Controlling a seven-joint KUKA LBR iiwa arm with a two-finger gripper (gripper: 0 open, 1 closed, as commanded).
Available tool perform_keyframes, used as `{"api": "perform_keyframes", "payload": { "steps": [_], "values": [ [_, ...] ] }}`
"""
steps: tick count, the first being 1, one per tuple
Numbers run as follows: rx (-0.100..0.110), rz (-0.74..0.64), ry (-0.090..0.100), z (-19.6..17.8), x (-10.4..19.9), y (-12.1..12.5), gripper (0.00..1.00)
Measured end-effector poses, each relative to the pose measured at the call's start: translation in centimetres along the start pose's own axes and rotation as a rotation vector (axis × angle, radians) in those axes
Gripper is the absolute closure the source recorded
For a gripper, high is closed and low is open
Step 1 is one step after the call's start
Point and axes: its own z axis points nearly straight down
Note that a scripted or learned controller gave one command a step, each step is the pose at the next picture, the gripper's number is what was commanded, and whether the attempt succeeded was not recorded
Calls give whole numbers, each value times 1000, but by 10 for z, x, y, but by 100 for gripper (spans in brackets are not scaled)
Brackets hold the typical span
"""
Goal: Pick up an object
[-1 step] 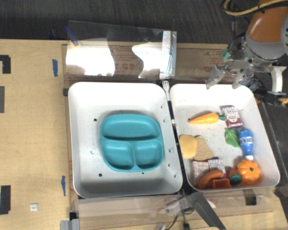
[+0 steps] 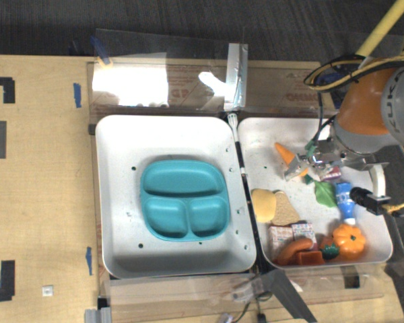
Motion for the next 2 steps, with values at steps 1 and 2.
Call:
{"api": "perform_keyframes", "payload": {
  "steps": [1, 2],
  "values": [
    [-11, 2, -3, -14, -2, 3, 100],
    [-14, 112, -2, -104, 35, 29, 100]
  ]
}}
